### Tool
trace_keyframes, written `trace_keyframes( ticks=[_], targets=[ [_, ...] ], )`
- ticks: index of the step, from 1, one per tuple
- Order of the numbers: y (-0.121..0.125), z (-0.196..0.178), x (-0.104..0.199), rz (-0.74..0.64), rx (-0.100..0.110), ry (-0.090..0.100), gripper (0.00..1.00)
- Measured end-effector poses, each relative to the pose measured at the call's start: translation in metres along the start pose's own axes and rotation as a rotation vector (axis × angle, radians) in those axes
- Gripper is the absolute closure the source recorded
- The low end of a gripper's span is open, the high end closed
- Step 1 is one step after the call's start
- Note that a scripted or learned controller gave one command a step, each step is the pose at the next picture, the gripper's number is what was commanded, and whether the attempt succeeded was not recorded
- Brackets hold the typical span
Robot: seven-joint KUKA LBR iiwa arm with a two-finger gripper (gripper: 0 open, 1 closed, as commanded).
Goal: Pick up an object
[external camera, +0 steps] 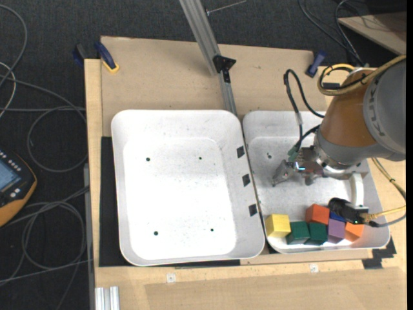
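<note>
step: approach | tool (293, 172): grip state unclear | you drop onto yellow block (279, 224), just below-left, clear of neighbours

Yellow block (279, 224), green block (298, 232), white bins (129, 134)

Robotics lab: plywood bench (161, 70), loose cables (39, 134) on dark carpet, clamps (106, 57).

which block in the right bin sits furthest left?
The yellow block, at the left end of the cluster along the right bin's near edge; the green, orange and purple blocks all lie to its right.
</note>
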State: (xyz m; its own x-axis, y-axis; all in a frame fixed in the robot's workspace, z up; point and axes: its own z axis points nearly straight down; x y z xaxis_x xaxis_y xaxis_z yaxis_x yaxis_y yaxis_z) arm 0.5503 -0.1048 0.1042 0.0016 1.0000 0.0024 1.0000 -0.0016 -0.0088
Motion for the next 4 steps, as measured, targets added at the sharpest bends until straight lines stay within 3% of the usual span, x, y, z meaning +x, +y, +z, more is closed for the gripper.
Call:
trace_keyframes(
  ticks=[1, 2, 4],
  targets=[
    [0.000, 0.005, 0.000, -0.001, -0.004, 0.000, 0.00],
    [0.001, -0.006, 0.001, -0.002, -0.009, 0.000, 1.00],
    [0.010, -0.130, 0.007, -0.004, -0.018, -0.003, 1.00]
  ],
)
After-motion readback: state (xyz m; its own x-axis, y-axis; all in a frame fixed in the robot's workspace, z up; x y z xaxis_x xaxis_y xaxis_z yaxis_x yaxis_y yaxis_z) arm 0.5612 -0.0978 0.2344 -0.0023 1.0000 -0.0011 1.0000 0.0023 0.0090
